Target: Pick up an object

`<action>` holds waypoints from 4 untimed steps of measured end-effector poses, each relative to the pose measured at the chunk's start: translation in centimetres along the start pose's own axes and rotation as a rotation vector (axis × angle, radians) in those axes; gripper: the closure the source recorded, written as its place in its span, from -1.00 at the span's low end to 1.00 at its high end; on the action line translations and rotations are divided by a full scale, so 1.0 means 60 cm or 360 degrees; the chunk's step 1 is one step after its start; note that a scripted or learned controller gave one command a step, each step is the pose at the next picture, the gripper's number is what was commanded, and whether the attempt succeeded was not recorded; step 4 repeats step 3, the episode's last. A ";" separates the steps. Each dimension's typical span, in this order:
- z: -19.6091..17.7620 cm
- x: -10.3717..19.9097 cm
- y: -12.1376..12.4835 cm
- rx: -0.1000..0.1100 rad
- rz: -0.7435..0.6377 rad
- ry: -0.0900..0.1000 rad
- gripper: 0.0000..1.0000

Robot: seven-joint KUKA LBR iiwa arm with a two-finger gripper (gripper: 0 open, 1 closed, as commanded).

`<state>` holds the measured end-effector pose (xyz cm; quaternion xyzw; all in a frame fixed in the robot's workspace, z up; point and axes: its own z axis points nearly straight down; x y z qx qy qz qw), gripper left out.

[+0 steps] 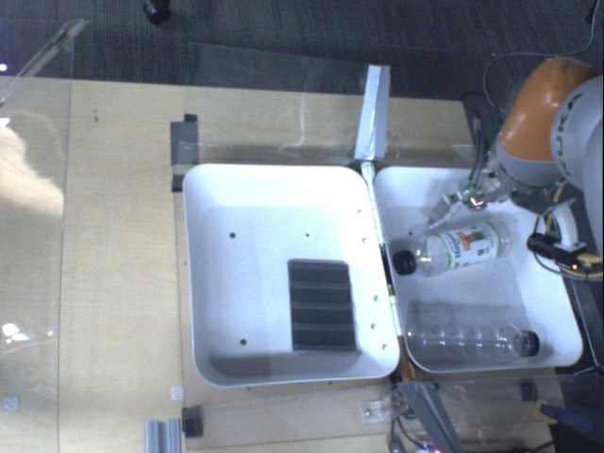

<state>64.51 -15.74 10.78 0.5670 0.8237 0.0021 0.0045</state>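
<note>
A clear plastic bottle with a printed label and a black cap lies on its side in the right bin, cap pointing left. A second clear bottle with a black cap at its right end lies along that bin's near wall. A black ribbed block rests in the left bin. My gripper hangs over the far part of the right bin, just beyond the labelled bottle. It is open and nothing sits between its fingers.
The arm's orange band and grey wrist reach in over the right bin's far right corner. Cables hang along the bin's right wall. A metal bar stands behind the divide between the bins.
</note>
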 end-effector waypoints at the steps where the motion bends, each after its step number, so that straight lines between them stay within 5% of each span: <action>1: 0.030 0.045 -0.104 -0.0002 -0.0101 0.0000 -1.00; 2: 0.028 0.149 -0.130 -0.0007 -0.0226 0.0001 -1.00; 3: 0.028 0.144 -0.079 0.0001 0.0382 0.0004 -1.00; 4: 0.028 0.144 -0.079 0.0001 0.0382 0.0004 -1.00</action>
